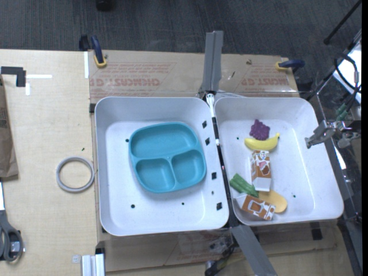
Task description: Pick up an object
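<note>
The gripper (317, 137) sat at the right bin's (299, 203) right rim, small and blurred; whether it was open could not be told. In that bin lay grapes (259, 129), a banana (262, 143), a carton (260, 172), a green piece (241, 184) and a second carton (258, 208) partly covering an orange piece (277, 200). A teal tray (167, 157) lay in the left bin (115, 211).

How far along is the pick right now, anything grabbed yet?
Done: nothing lifted that I can see. The banana, purple grapes, carton and green piece all lie in the right bin; the blue tray sits in the left bin. In hand: nothing visible. Left: approach, grasp, lift.
</note>
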`<state>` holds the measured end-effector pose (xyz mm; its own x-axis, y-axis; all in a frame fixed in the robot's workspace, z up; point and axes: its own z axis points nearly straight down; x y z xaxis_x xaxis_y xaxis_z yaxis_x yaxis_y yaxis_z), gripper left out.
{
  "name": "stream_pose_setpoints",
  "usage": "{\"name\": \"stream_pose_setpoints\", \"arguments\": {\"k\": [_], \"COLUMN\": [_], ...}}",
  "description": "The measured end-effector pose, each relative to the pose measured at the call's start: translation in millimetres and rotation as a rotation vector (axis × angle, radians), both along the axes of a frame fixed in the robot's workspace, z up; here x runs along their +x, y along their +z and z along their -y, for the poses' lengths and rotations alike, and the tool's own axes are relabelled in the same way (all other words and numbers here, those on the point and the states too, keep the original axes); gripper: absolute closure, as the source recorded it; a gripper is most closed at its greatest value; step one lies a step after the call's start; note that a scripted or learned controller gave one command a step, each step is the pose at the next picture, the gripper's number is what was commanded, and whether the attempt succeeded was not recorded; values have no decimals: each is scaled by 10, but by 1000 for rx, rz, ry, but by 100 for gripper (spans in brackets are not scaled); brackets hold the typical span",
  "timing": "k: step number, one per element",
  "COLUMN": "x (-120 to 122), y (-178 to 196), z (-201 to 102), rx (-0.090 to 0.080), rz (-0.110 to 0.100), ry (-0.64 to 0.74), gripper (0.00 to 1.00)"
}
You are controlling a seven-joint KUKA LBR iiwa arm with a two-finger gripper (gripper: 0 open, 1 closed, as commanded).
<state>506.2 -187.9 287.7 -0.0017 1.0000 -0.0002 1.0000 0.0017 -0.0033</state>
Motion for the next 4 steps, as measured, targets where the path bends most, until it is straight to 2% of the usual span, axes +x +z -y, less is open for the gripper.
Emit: {"name": "stream_pose_setpoints", "arguments": {"k": [1,2,3,4], "x": [64,566,963,1005], "y": [-1348,-1765,-1812,-1666], "z": [-147,-591,-856,-878], "rx": [-1,-2,-6,-1], "rz": [-2,27,30,42], "ry": [-412,-229,-97,-95], "gripper": [0,0,0,100]}}
